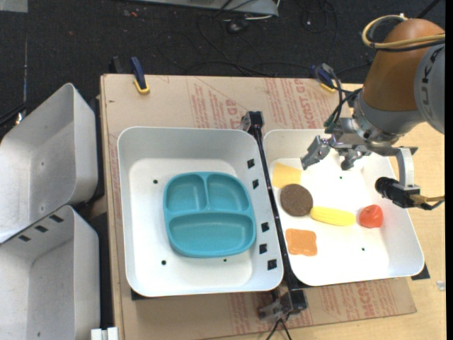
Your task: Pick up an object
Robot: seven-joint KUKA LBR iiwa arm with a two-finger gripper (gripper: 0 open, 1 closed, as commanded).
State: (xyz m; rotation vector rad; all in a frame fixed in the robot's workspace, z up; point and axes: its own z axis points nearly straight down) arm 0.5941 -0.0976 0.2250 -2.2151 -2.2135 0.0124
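Note:
The right bin (396, 261) holds several toy foods. A pale yellow wedge (285, 173) lies at its left, with a brown round cookie (296, 199) just below it. A yellow banana (333, 216) lies in the middle, a red tomato (370, 217) to its right, and an orange flat piece (301, 241) near the front. My gripper (330, 155) hangs over the back of this bin, above and right of the wedge. Its two dark fingers are spread apart with nothing between them.
The left bin (134, 190) holds a teal divided plate (209, 213). A black divider (265, 190) runs between the bins. Two spare white bins (42, 190) stand off the bench at the left. Blue clamps (139, 74) sit on the board's back edge.

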